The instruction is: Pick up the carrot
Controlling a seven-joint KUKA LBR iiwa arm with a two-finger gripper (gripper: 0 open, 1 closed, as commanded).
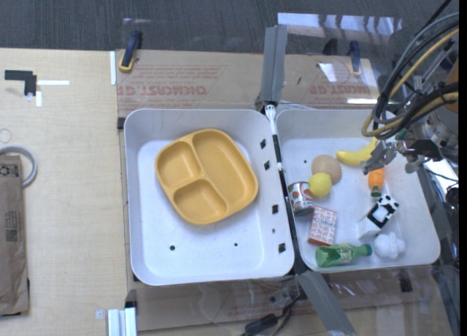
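Reading "CHEMCAT'S" reversed on cardboard [175,82] behind bins.

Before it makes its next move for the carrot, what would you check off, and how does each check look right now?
1. Carrot in view in the right bin: ok.
2. Pincer positioned near the carrot: ok, just above it in the image.
3. Carrot between the pincer's tips: cannot tell.
4. Neighbours apart from the carrot: banana close, black-and-white toy close; not ok.
5. Yellow plate out of the way in the left bin: ok.
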